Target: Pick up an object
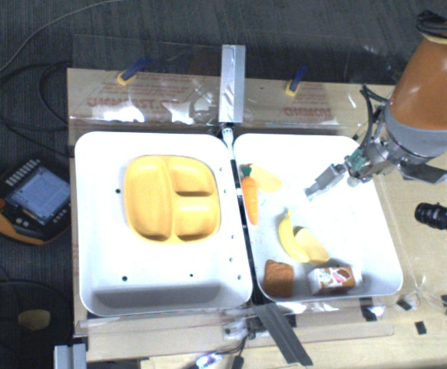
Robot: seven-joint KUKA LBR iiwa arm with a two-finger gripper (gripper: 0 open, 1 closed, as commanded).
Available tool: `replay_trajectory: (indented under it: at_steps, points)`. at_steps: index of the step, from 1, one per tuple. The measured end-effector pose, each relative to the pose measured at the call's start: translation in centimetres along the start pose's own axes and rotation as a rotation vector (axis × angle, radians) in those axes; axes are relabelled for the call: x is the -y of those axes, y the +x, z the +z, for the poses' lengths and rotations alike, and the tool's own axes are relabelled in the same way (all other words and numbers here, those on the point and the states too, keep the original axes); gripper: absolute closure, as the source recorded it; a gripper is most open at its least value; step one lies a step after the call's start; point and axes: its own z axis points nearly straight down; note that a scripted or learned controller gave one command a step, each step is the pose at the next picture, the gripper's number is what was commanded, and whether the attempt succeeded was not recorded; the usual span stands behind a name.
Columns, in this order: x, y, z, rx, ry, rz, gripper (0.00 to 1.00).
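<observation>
Grey metal fingers of the gripper [321, 184] point down and to the left over the right bin [362, 229], near its far right corner; nothing sits between them, and whether they stand apart or together cannot be told from this slant; behind them the arm [427, 91], grey at the wrist with a broad orange band above, reaches in past the bin's right edge. Below the fingertips lies bare white floor; the nearest things are a pale yellow piece [266, 179] and an orange carrot [249, 198], both close to the bin's left wall, the carrot lying along that wall with its green top toward the far edge and the yellow piece just beside it on the right. Toward the middle of the bin lies a banana [287, 235], touching another yellow piece [312, 244] on its right; along the near edge sit a brown lump [279, 278] and, just beside it toward the near right corner, a small carton [333, 278] lying on its side with a red and white label.

In the left bin [100, 283] a yellow divided tray [172, 198] rests near the middle, nearer the far edge than the near one; off the bench's left edge, on the dark floor, lies a handheld controller [28, 198] with a screen and an orange rim.
</observation>
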Motion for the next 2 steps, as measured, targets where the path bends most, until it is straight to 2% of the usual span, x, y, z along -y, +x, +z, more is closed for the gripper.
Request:
replay_trajectory:
  at_steps: [1,2]
  points:
    - [2.3,0.9,13.4,-0.002,0.004,0.136,0.0]
    - [1.6,-0.6,20.7,0.007,-0.008,-0.092,0.0]
